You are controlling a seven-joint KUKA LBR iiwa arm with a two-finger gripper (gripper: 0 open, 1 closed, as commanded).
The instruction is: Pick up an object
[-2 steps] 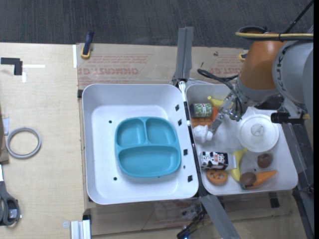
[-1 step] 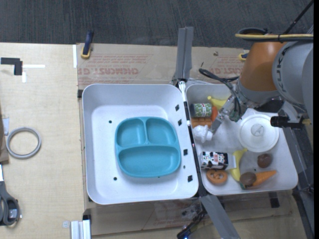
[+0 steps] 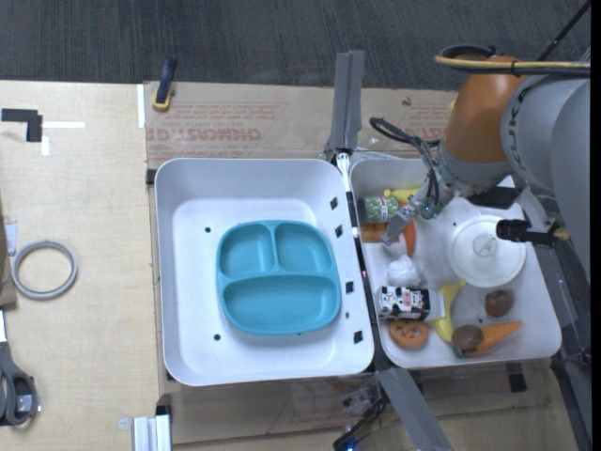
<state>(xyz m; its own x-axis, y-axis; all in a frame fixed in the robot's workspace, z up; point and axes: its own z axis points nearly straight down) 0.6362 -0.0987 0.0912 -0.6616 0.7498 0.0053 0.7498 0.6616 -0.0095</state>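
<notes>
A: Left-hand shallow white plastic bin (image 3: pixel 178 280)?
B: Holds a teal three-compartment plastic plate (image 3: pixel 279 277), lying flat near the middle.

A: Right-hand shallow white plastic bin (image 3: pixel 540 336)?
B: Holds a cluster of small toy objects. Green can with a printed label (image 3: pixel 378 207) on its side at the back left corner, yellow piece (image 3: pixel 404 195) just beside it. Small white fuzzy ball (image 3: pixel 403 272) near the centre. Black-and-white toy vehicle (image 3: pixel 404 300) directly in front of the ball. Round orange piece with dark marks (image 3: pixel 408 334) at the front, touching the vehicle's near side. Yellow banana-shaped piece (image 3: pixel 445 310) to the right of the vehicle. Brown round lump (image 3: pixel 498 302) and orange toy carrot (image 3: pixel 495 334) at the front right, close together.

A: Grey arm with orange band (image 3: pixel 484 101)?
B: Reaches in from the right, above the back half of the right bin. White round wrist housing (image 3: pixel 485 249) over the bin's middle.

A: Pincer (image 3: pixel 402 224)?
B: Low at the back left of the right bin, beside the green can. Slim orange object (image 3: pixel 410 238) right at the tips. Finger spacing: cannot tell. Grip on any object: cannot tell.

A: Surrounding surface (image 3: pixel 75 158)?
B: Pale wood, with a grey tape ring (image 3: pixel 42 269) at the left and a sheet of brown cardboard (image 3: pixel 244 120) under the bins.
</notes>
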